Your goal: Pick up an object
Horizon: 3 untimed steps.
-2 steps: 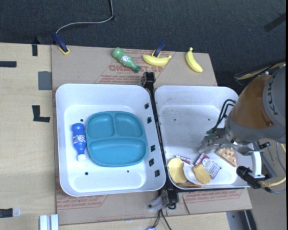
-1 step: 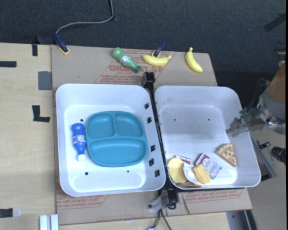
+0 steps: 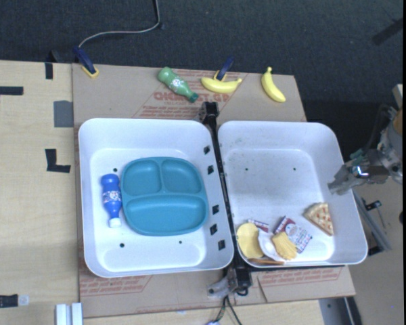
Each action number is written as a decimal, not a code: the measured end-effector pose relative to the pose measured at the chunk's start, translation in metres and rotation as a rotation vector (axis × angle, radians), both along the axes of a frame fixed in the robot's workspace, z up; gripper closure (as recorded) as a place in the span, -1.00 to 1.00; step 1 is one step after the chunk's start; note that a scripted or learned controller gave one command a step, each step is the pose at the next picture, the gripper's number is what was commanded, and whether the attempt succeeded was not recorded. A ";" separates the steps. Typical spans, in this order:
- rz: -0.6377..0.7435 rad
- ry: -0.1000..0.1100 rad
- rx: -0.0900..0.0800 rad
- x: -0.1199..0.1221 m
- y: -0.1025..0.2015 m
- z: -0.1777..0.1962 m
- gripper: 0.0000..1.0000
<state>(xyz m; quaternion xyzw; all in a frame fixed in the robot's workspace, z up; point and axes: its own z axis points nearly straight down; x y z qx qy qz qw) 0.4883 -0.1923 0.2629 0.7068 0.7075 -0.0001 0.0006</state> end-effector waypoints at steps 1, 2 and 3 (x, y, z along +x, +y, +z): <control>0.000 0.001 0.000 0.000 0.000 0.000 -1.00; 0.001 0.005 0.003 0.042 0.081 -0.111 -1.00; 0.000 0.004 0.001 0.061 0.097 -0.152 -1.00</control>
